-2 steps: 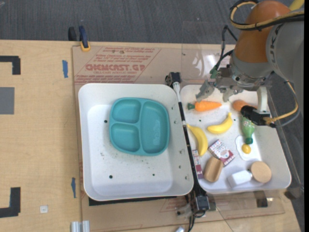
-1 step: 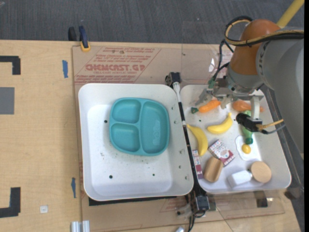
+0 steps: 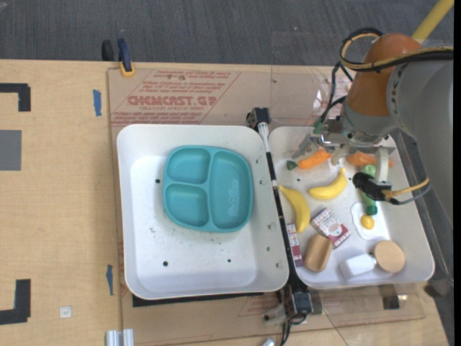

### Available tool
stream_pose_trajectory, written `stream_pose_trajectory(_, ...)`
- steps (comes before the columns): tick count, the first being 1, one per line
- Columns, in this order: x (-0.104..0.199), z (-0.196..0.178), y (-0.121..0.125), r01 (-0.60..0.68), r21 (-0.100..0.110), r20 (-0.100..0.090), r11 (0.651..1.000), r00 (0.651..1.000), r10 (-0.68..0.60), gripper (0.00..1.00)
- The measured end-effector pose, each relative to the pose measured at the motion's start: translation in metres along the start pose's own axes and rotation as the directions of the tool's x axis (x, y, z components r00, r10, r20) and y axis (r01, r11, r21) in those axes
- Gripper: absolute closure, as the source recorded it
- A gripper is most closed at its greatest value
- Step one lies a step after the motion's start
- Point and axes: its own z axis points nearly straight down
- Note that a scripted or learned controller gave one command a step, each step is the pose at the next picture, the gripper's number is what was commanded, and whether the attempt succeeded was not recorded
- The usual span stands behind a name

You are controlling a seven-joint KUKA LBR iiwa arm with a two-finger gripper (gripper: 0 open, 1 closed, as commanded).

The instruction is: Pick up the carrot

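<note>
The carrot (image 3: 312, 161), orange with a green end pointing left, lies at the back of the right bin (image 3: 421, 247), near its left wall. My gripper (image 3: 320, 147) hangs right over the carrot's upper side, touching or almost touching it. The grey arm with its orange band comes in from the upper right. The wrist hides the gripper's tips, and I do not see the carrot lifted off the bin floor.
Near the carrot lie two yellow bananas (image 3: 328, 187) (image 3: 297, 205), another orange piece (image 3: 360, 160), a green item (image 3: 371, 207) and a fried egg (image 3: 366, 221). Further front are a red-white packet (image 3: 330, 226), a brown roll (image 3: 318, 252), a white block (image 3: 358, 265) and a tan disc (image 3: 390, 256). The left bin (image 3: 144, 251) holds a teal divided plate (image 3: 209, 188).
</note>
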Motion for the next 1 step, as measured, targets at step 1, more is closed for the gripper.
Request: stream_pose_trajectory(1, 0.0014, -0.0134, 0.0014, 0.001, 0.0, 0.0, 1.0, 1.0, -0.001, 1.0)
